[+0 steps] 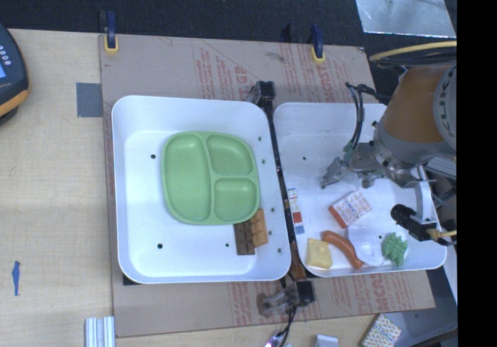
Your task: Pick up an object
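Reaching in from the right, arm [415,116] sits over the right bin [311,124], orange band visible above the wrist. Gripper [339,175] hangs low over the bin's middle, fingers pointing left; can't tell how the jaws stand, too dark and small at this angle. Nothing visibly between them.

Right bin contents, all near the front edge: red-and-white packet [350,207] just below-right of the gripper, yellow cheese wedge [318,253], orange-red sausage [342,249] touching it on the right, green broccoli-like piece [394,248] at the far right corner.

Left bin [128,182]: green plate [210,178] with 3 compartments at centre, brown waffle-like block [251,234] just beside its front-right corner.
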Robot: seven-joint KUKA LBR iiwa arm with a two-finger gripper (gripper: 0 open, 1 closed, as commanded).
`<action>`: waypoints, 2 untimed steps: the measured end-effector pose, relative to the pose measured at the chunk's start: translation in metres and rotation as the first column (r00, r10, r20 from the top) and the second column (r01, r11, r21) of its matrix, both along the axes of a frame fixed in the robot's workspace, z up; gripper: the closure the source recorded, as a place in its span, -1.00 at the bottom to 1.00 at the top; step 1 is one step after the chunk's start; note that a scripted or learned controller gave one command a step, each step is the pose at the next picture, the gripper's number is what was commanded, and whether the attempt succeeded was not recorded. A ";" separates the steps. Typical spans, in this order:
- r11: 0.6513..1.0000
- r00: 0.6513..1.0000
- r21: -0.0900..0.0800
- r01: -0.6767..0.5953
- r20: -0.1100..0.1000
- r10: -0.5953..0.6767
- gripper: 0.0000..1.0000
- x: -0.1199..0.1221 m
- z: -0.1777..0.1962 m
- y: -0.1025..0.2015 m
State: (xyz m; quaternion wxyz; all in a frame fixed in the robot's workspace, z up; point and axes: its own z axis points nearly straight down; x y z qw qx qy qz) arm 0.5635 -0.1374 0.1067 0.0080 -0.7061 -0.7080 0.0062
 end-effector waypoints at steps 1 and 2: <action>1.000 1.000 -0.006 -0.001 0.022 0.001 -1.00 -0.049 -0.006 0.020; 1.000 1.000 -0.007 -0.003 0.022 0.003 1.00 -0.047 0.006 0.018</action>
